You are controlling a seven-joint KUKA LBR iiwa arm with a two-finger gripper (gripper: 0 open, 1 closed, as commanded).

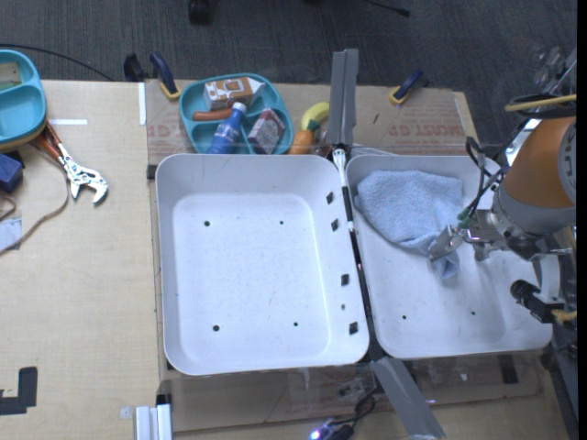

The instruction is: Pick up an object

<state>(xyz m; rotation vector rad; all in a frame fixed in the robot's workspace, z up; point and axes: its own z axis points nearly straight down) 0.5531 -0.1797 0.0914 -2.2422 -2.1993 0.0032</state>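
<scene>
1. A light blue towel (408, 207) lies crumpled in the right bin (477, 328), filling that bin's upper left part, up against the wall shared with the left bin (183, 273).

2. The arm (541, 177) reaches in from the right, and its hand (447, 257) sits low over the right bin at the towel's lower right edge. A small fold of blue cloth hangs just at the fingertips, so the hand seems to have pinched a corner, though the view is too small to be sure the cloth is really between the fingers; I cannot tell how wide the fingers stand.

3. The towel looks soft, limp and light. It should not slip like a hard thing, but it will drape and stretch when lifted, and most of it will trail behind the pinched part.

4. My judgement is that a thick fold or bunched ridge is the best place to take hold, since a thin edge may slide out of a two-finger grip. The heaped middle of the cloth offers more to bite on than the loose corner.

5. Beyond the bins, on the desk (73, 282), stand a teal tray (194, 113) of small items, a wrench (81, 178) and a yellow item (315, 115) near the bins' top edge, all well apart from the hand.
</scene>
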